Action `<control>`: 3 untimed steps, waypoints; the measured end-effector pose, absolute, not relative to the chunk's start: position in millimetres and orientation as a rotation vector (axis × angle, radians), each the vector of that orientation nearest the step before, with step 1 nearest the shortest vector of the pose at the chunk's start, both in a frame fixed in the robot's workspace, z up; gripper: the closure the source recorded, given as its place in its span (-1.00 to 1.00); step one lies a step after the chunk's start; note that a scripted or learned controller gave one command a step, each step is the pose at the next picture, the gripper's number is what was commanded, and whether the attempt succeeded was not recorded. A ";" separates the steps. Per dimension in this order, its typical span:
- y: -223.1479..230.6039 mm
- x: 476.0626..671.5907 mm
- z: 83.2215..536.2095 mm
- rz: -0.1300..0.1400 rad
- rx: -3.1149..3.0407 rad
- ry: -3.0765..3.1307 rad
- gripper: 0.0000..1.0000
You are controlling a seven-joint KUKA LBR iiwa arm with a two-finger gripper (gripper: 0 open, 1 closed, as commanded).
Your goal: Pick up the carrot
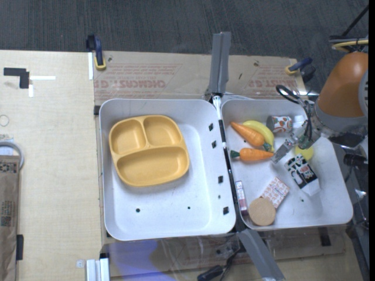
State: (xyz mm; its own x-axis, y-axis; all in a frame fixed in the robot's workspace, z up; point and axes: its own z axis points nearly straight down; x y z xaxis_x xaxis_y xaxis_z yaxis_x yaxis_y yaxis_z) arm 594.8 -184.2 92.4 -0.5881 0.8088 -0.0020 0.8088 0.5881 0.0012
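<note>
From where I stand the job looks barely begun; two carrots lie in the right bin [328, 206], one carrot [248, 133] slanting beside a banana [262, 130], the lower carrot [253, 154] lying flat just below it, green stub toward the divider; neither is lifted. The gripper [288, 148] hangs just right of the lower carrot's tip, near a small can [280, 123] and a black-and-white carton [302, 171]; whether it is open or closed I cannot tell at this slant, and nothing visibly sits in its grasp. A round biscuit [262, 212] and a wafer packet [274, 191] lie nearer the front; the left bin [164, 215] carries a yellow divided plate [149, 150]. What remains, I judge, is everything: reach, close on a carrot, raise it.
</note>
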 end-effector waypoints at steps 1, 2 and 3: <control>-162.3 619.1 132.7 0.001 1.817 2.560 -1.00; -111.7 611.9 141.5 -0.001 1.879 2.518 -1.00; -114.1 617.0 91.0 -0.003 1.738 2.620 -1.00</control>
State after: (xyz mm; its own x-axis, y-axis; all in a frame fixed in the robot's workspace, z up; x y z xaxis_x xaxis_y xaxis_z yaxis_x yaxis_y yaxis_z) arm 617.0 -114.1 91.0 -0.3885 0.9215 0.0009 0.9214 0.3885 -0.0030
